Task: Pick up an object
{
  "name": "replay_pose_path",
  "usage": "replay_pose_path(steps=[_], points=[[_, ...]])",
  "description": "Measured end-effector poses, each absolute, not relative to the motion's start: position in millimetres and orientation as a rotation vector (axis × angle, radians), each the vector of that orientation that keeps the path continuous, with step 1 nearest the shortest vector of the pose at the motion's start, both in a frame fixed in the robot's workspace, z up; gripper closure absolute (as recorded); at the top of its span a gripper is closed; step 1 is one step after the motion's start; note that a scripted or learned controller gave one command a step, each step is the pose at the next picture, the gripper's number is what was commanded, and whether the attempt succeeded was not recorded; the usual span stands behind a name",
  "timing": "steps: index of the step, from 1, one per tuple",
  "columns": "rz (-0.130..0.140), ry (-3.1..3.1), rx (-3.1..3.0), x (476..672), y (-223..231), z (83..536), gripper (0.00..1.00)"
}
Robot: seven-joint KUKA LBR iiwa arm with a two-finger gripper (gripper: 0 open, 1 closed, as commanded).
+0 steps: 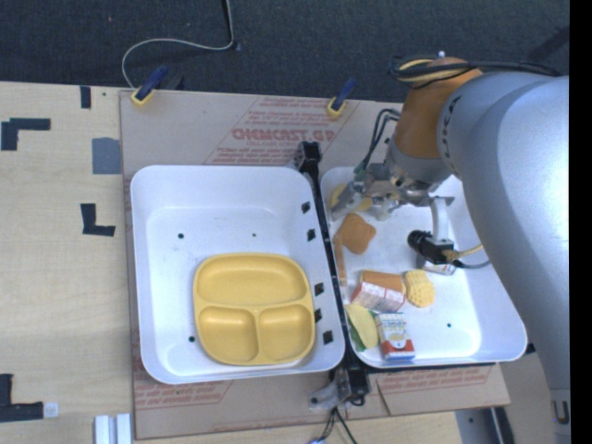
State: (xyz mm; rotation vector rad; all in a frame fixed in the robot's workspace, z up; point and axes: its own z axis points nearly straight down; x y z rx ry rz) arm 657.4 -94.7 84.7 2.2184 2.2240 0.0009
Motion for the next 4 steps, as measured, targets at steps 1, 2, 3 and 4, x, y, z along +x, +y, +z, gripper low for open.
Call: replay_pose_path(steps=[1,2,3,4], points=[[0.0,2.222,2.218,645.7,-97.4,85.1,0.0],[0.001,2.221,2.217,627.1,-99.5,85.6,0.0],[-0.003,2.226,2.219,668.9,-94.8,88.6,0.0],[-0.001,2.222,2.219,641.2,-95.6,85.0,0.0]])
